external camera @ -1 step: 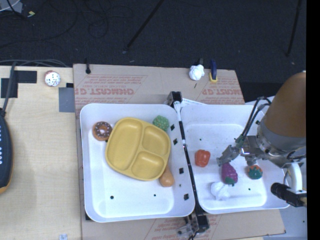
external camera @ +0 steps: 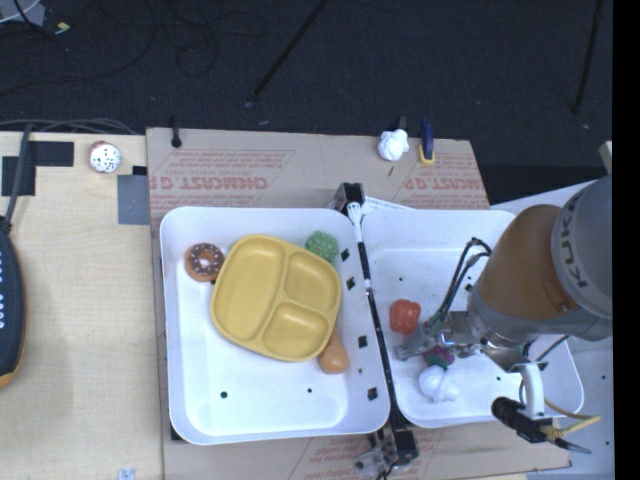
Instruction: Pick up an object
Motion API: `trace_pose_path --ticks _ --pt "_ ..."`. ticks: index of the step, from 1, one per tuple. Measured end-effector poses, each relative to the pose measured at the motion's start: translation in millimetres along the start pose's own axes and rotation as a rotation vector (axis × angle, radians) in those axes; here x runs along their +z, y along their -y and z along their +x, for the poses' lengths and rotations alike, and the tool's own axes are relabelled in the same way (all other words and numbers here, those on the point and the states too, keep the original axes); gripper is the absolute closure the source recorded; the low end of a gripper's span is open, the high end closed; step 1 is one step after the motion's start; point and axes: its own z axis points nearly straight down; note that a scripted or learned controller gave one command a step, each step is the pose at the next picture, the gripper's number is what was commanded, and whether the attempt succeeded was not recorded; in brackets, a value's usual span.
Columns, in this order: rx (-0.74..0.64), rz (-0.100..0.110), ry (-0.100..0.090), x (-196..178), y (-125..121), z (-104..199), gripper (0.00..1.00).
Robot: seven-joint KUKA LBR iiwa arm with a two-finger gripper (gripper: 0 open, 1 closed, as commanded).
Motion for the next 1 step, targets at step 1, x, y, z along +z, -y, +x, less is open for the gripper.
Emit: trace_pose_path --ticks 1 --pt "0.01 0.0 -0.001 -16.4 0.1 -3.7 1.0"
